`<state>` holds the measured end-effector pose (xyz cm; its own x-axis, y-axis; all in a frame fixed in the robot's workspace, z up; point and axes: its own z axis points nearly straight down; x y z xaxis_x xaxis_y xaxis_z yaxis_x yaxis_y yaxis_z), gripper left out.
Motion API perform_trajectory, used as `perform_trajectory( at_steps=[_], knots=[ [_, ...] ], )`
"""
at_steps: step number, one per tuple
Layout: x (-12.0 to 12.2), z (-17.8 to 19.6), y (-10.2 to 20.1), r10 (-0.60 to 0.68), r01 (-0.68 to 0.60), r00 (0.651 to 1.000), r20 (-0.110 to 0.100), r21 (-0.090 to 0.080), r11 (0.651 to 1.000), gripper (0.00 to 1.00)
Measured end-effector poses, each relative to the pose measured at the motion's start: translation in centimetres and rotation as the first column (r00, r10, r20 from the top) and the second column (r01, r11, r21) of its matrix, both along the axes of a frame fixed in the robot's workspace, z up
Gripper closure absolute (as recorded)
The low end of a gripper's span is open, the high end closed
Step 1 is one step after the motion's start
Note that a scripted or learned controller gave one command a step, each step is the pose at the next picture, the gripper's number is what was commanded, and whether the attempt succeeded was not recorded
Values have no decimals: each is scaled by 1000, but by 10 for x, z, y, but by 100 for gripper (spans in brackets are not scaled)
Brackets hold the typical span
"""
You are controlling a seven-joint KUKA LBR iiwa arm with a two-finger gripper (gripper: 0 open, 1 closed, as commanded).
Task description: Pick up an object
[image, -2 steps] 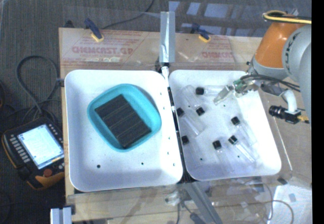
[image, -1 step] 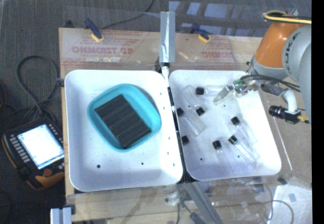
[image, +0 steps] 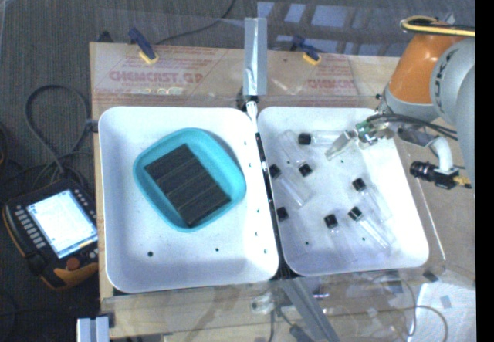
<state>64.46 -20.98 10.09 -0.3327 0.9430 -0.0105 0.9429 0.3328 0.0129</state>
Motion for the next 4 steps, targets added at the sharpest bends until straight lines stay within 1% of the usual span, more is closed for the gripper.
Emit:
perform_trajectory(
  at_steps=[1,2,3,4],
  knots=[
    [16,-12,41,176,-176,984,-7,-3,984,0],
    [22,-12,81,121,-121,992,-19,-11,993,0],
    [21,-3,83,127,-128,991,-27,-8,992,100],
    [24,108,130,77,-77,997,-14,5,997,100]
  ],
)
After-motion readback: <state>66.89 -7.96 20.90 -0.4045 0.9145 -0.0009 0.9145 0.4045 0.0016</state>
